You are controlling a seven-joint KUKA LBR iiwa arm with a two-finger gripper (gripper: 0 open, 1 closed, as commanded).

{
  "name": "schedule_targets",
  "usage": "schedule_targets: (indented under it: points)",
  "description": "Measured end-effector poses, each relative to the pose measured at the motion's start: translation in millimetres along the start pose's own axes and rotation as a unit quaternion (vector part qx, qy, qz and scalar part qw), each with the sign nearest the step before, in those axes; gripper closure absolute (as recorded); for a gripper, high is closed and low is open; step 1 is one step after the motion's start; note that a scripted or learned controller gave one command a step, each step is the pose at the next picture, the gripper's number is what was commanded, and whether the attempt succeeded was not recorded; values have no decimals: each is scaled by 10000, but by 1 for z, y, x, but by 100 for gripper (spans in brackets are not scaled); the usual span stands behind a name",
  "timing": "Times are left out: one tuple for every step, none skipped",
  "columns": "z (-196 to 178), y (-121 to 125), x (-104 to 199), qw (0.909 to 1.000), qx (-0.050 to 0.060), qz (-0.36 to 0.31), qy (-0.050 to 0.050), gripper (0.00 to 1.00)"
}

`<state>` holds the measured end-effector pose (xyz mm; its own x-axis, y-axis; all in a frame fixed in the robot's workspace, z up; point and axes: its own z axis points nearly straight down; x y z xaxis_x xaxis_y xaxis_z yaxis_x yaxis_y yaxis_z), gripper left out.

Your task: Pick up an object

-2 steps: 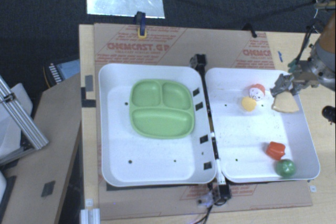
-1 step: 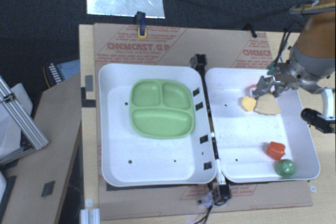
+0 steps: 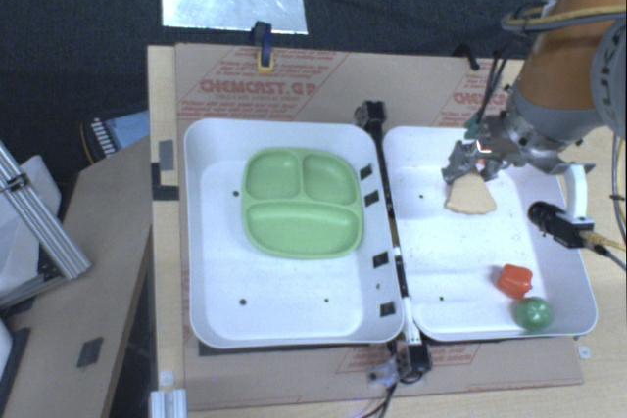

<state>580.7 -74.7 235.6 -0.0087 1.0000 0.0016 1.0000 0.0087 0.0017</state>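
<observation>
Three loose things lie in the right-hand shallow white bin (image 3: 421, 210): a flat tan wedge shaped like a slice of bread or toast (image 3: 470, 199), a small orange-red block (image 3: 513, 281) and a green ball (image 3: 532, 313). The last two sit touching or nearly so near the front right corner, well apart from the wedge. The left-hand white bin (image 3: 211, 240) carries a pale green plastic plate with three compartments (image 3: 302, 204).

The claw (image 3: 468, 162) hangs just above the far edge of the tan wedge, close enough that it may be touching it. Whether it is open, closed or gripping anything I cannot tell; the dark metal parts blur together there, and nothing is plainly seen held in it.

Judging by where the claw stands, the wedge looks like the intended object. It appears to be a light toy piece, thin and lying flat on the bin floor, probably fairly stiff with a matte, not very slippery surface. Its flatness is the difficulty: there is little height to pinch, so the best hold is likely across its narrower width, coming straight down over opposite edges. A glancing contact would probably just slide it along the smooth bin floor. The ball seems likely to roll away.
</observation>
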Motion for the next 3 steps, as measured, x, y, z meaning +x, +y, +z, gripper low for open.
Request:
schedule_targets:
  points:
    - [10, -1, 53, 10000, 3, -5, 3, 100]
    - [19, 9, 111, 10000, 2, -8, 4, 100]
    - [7, 11, 163, 10000, -1, -4, 7, 100]
